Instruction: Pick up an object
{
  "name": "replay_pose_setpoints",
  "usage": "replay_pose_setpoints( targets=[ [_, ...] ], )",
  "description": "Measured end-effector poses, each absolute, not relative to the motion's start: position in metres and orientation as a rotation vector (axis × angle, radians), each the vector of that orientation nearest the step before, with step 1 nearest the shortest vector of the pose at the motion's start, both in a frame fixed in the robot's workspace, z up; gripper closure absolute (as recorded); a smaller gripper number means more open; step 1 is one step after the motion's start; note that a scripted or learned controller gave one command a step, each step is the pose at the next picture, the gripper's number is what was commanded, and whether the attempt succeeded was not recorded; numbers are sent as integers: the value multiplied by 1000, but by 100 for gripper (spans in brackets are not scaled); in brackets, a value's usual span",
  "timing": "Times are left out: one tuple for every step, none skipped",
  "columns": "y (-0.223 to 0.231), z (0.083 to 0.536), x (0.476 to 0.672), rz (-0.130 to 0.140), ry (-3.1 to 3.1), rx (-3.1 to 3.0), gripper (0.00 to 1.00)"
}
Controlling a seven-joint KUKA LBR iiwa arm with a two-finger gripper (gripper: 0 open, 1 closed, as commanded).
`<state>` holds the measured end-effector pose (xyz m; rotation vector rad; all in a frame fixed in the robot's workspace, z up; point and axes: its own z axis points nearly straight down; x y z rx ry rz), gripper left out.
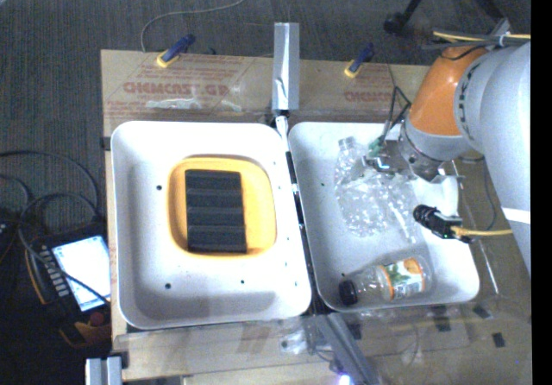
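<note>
Camera view, as I log it: right bin (321,228) holds a crumpled clear bottle (366,193) mid-bin and a juice bottle (388,280) at its near wall; pincer (388,154) above the clear bottle, grip state I cannot tell; left bin (138,228) holds a yellow tray (263,202).

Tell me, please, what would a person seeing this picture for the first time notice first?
Probably the yellow tray with a black ribbed insert, lying in the middle of the left bin. Next comes the grey arm with its orange band, reaching from the right over the right bin, above a crumpled clear plastic bottle. A second bottle, with orange contents and a dark cap, lies on its side at that bin's near edge.
</note>
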<state>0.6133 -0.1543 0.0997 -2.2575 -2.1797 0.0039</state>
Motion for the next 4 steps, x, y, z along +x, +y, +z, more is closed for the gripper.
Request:
replay_pose_setpoints(
  targets=[
    [-185, 127, 607, 4, -2218, -2225, 0],
    [-206, 156, 630, 1, -2217, -2226, 0],
    [-204, 237, 587, 2, -2144, -2297, 0],
    [-211, 185, 576, 4, -2282, -2158, 0]
  ],
)
